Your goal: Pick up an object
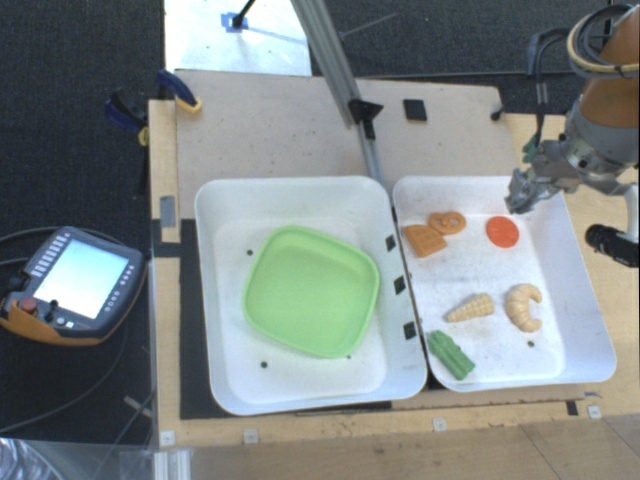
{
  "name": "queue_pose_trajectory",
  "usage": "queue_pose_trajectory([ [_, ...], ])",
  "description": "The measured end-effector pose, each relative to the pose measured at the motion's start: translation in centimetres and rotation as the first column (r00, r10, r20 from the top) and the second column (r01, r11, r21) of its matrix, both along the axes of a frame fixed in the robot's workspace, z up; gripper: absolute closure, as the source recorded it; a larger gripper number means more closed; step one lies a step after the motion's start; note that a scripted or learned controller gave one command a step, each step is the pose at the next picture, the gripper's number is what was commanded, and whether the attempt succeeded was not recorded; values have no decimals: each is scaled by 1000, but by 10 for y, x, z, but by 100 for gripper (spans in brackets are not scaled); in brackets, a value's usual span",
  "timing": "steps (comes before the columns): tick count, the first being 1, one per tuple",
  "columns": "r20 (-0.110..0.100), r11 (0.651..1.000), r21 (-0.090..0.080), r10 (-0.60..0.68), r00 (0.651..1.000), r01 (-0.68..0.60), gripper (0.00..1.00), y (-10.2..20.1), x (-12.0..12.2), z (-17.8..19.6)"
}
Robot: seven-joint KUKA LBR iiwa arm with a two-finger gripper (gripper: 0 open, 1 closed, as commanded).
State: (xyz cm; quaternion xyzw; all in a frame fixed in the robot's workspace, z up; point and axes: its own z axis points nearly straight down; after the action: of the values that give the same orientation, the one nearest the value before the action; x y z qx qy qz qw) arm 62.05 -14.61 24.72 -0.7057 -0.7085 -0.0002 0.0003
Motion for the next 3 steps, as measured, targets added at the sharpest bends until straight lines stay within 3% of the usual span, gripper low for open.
queue_pose_trajectory([
  [3, 1, 1000, 1, 1, 1000, -1, 100, 158, 24, 2],
])
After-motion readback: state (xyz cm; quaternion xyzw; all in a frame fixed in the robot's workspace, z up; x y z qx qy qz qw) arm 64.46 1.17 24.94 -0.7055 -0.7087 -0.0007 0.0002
